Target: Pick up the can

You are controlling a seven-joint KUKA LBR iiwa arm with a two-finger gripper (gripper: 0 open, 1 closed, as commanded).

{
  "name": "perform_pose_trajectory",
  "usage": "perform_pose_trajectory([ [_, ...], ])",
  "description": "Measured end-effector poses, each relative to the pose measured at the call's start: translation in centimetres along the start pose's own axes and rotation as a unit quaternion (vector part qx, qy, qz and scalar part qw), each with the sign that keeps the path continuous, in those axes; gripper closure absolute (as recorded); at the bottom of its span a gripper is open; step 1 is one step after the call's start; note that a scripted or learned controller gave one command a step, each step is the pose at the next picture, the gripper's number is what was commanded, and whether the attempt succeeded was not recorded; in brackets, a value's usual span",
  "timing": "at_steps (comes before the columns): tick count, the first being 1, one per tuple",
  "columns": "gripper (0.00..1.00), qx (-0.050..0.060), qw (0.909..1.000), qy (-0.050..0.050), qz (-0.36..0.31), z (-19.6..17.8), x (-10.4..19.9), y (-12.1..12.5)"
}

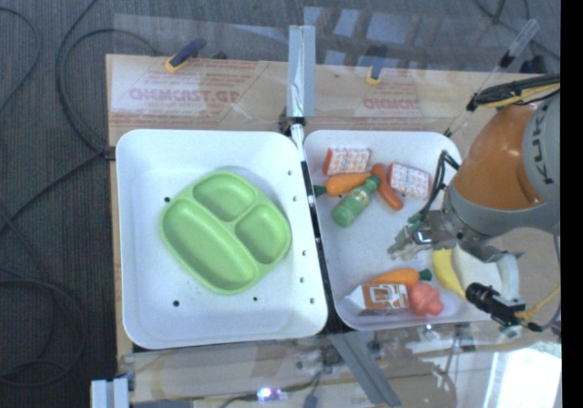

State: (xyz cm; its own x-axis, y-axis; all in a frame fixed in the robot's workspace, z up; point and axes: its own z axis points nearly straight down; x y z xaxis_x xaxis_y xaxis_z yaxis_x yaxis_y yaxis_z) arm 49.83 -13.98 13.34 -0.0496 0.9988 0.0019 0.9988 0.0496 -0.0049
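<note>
Two small red-and-white labelled cans lie in the right bin [364, 242]. One can [346, 160] is at the bin's far left and the other can [410, 180] sits further right. My gripper [414, 236] hangs over the bin's middle right, nearer the camera than the second can and apart from it. It sits just above a banana [446, 271] and a carrot [398, 277], with nothing visibly held. The grey and orange arm [501, 169] covers the bin's right side.
Between the cans lie two carrots [346, 184] [388, 194] and a green bottle [353, 204]. A brown labelled pack [383, 298] and a red fruit [426, 300] rest at the bin's near wall. The left bin [146, 306] holds a green divided plate [228, 231].
</note>
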Motion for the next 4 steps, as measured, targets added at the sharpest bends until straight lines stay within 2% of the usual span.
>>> perform_pose_trajectory([
  [1, 1.0, -0.002, 0.9915, -0.002, -0.13, -6.6, -1.7, 6.7],
  [2, 1.0, -0.001, 0.9908, 0.0, -0.136, -1.1, -1.7, 0.1],
  [3, 0.0, -0.001, 0.9907, 0.0, -0.136, -1.1, -1.7, 0.1],
  [4, 0.0, -0.007, 0.9952, 0.001, -0.097, 4.3, -7.5, 6.3],
])
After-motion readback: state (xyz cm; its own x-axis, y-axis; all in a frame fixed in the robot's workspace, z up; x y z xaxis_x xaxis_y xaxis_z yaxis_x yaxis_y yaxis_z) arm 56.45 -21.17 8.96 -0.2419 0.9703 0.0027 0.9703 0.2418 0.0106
